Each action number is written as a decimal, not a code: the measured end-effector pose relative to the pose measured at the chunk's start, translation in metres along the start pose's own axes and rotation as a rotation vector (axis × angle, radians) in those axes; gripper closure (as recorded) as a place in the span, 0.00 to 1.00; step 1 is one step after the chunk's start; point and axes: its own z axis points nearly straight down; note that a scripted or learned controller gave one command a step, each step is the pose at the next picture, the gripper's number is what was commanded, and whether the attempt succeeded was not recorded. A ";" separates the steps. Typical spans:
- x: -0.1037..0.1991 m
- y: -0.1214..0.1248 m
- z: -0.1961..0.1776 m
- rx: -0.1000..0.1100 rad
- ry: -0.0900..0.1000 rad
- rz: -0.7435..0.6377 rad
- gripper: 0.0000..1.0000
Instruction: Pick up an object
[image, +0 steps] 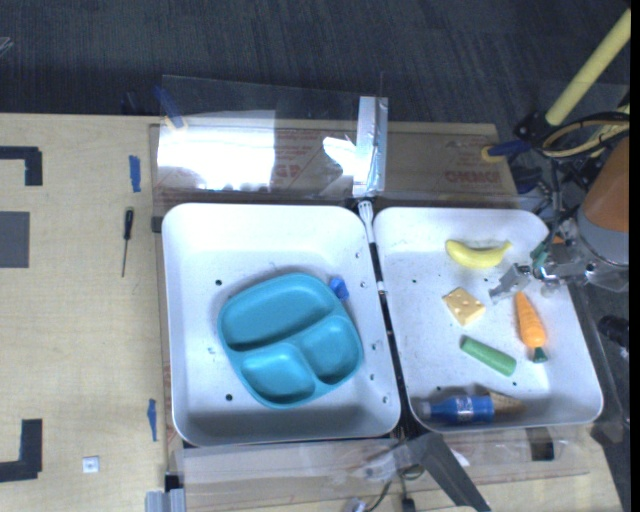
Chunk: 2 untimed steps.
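The right bin (420, 350) holds a yellow banana (478, 253) at the back, a yellow cheese block (464, 305), an orange carrot (530, 322), a green cylinder (488, 355) and a blue bottle (462, 407) lying along the front wall. My gripper (512, 280) reaches in from the right, over the bin's right side. It sits just above the carrot's top end, to the right of the cheese and below the banana's right tip. Nothing is visibly held in it.
The left bin (200, 250) carries a blue divided plate (290, 338) with a small blue object (338, 288) at its back right edge. A clear plastic sheet (270, 150) lies behind the bins. Cables (570, 135) and a yellow pole (598, 62) crowd the top right.
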 end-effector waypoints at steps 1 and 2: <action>0.005 0.029 0.032 0.000 0.002 -0.127 0.00; 0.047 0.098 0.051 0.011 0.004 -0.192 0.00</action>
